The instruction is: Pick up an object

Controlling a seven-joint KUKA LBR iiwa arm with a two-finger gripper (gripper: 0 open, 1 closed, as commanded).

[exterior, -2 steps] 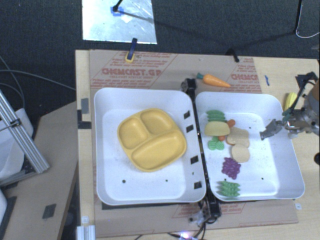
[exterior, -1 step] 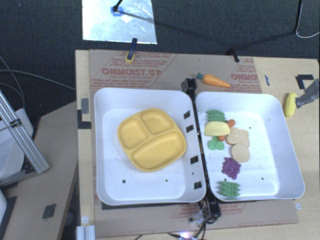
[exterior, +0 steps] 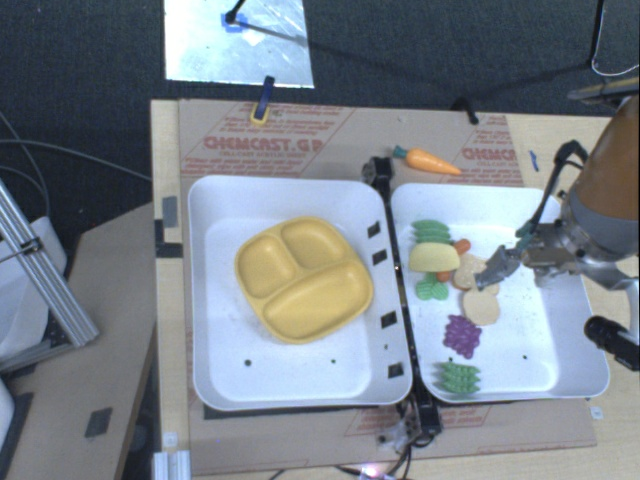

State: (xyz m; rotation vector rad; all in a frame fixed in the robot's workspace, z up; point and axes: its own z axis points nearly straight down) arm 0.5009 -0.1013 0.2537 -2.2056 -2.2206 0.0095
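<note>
Bench: a brown cardboard sheet [exterior: 300,138] printed with red lettering lay over the work surface, dark carpet [exterior: 80,58] behind it, a shiny square plate [exterior: 238,28] on the floor beyond, and aluminium framing [exterior: 45,288] at the far side from the arm. A toy carrot [exterior: 428,161] rested on the cardboard, outside the bins, up and away from the gripper. Left bin [exterior: 215,368]: white, shallow, well apart from the gripper; it held one yellow three-part plate [exterior: 303,278], lying flat near the middle. Right bin [exterior: 575,368]: white, shallow, the one the arm [exterior: 610,193] reached over. Its contents sat along the side nearest the divider: a green leafy piece [exterior: 432,231] beyond the gripper tip; a yellow piece [exterior: 434,258] just beside the tip, with a small orange-red piece [exterior: 462,246] touching it; a green piece [exterior: 432,289] under the yellow one; a tan round piece [exterior: 468,271] at the tip itself; a second pale round piece [exterior: 483,308] just below the tip; purple grapes [exterior: 462,336] further below; a dark green ridged piece [exterior: 458,378] lowest of all. Gripper [exterior: 492,273]: fingers pointed at the tan round pieces, low over the bin; how wide they stood I could not tell, nor could I see any item between them.
</note>
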